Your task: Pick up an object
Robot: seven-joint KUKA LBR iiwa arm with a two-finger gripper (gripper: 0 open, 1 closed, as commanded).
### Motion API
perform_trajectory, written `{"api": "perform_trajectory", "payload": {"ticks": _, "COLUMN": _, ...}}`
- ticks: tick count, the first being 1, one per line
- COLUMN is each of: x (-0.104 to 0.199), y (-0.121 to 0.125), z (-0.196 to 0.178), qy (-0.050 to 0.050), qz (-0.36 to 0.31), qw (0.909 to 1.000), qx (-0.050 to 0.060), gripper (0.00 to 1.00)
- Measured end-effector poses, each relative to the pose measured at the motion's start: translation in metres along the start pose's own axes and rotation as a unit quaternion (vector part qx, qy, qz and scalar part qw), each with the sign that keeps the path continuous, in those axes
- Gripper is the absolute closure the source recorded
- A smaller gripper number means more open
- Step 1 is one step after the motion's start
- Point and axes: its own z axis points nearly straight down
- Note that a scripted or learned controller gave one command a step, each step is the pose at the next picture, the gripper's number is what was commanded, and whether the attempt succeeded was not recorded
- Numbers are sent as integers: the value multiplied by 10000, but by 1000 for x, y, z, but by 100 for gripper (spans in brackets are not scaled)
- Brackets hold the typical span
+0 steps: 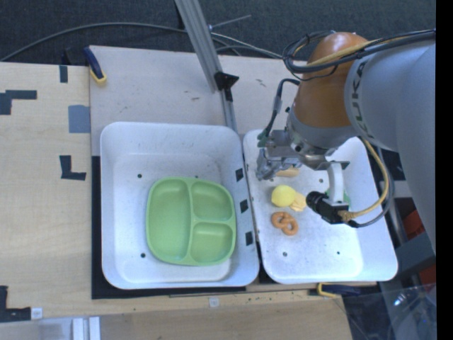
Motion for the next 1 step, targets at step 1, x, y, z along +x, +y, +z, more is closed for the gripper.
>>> {"api": "perform_trajectory", "payload": {"ticks": 1, "x": 49, "y": -25, "z": 7, "qy": -1, "qz": -4, "qw": 10000, "qx": 3, "gripper": 100}}
